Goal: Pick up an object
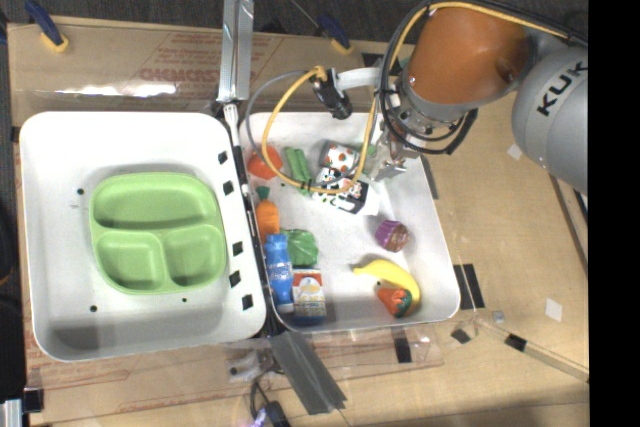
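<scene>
- The jaws (385, 163) hang at the right bin (437, 245)'s far end; I cannot tell how they stand.
- Just beside them lies a boxy black-and-white patterned toy (340, 177).
- Nearer in that bin: a curved yellow banana (383, 272), a round purple piece (392, 235), a blue bottle (277, 267).
- Left bin: a moulded green plastic tray (157, 231).

Right bin (440, 245) holds loose items: black-white patterned block (340, 177) tilted near top middle, banana (385, 272) flat at lower right, purple ball (392, 235) just above it, blue bottle (277, 267) along left wall.
</scene>
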